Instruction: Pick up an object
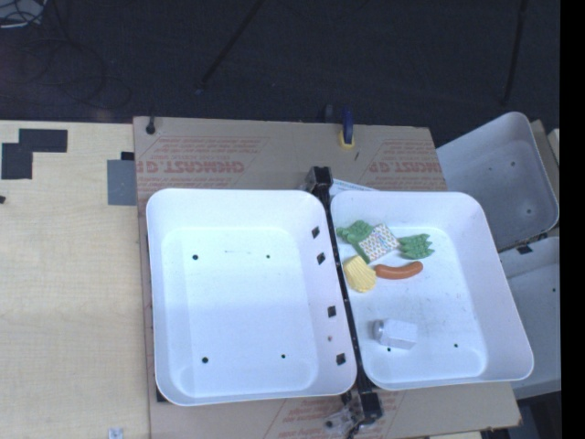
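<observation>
Objects cluster in the right bin (494, 273): a red sausage (399, 270) lying lengthwise left to right, a yellow piece (359, 275) touching its left end, a white block (395, 334) nearer the front. Gripper state and bearing: cannot tell.

Inverted, unreadable red print on cardboard (228, 158)

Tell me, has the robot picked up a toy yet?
Not yet. Nothing looks done: all the toys lie in the right bin: a yellow toy, a red sausage, two green toys, a checked tile and a white block. Nothing is in hand. The whole pick is left. The left bin holds no toys.
</observation>
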You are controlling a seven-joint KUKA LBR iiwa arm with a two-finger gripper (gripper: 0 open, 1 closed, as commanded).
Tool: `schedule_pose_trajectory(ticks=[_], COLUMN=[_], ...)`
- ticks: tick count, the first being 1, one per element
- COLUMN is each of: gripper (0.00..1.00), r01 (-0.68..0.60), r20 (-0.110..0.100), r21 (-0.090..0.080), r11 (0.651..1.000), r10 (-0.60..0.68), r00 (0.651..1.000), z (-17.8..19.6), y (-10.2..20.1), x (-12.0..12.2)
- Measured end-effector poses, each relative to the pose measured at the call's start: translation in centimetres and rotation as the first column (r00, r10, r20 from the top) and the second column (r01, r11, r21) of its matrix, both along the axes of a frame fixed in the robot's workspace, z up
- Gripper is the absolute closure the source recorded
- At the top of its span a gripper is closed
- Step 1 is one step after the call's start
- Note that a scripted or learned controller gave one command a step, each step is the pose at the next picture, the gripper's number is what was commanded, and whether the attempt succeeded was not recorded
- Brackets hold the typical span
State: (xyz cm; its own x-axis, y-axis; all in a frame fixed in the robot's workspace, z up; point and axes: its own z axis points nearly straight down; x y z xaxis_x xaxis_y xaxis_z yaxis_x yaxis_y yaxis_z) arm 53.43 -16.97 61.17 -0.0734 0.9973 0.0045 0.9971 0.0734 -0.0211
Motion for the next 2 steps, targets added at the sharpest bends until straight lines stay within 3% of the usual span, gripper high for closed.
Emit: schedule_pose_trajectory(ticks=[2], gripper=[1.0], r01=[-0.012], r20=[-0.003], r21=[0.001], r11=[1.0], r10=[0.012], r00=[1.0], z=[1.88], y=[0.35], x=[0.24])
